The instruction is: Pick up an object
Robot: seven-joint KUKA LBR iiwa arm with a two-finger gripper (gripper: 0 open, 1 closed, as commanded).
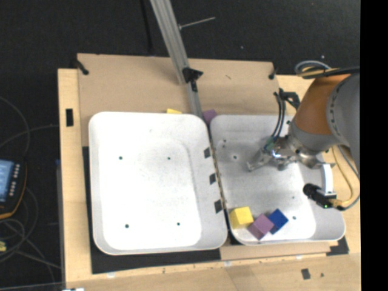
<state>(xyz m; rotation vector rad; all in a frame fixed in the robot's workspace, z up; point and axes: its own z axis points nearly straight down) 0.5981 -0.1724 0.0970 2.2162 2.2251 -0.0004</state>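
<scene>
Hovering over the right bin, my jaws' state unreadable, I judge approach underway; next I drop toward six o'clock onto the yellow block.

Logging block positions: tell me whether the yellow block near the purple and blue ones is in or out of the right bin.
In: the yellow block lies on the right bin floor, near its front-left corner.

I see my arm reaching in from the right, wrist bent low, gripper pointing left; its tip looks blurred to me.
</scene>
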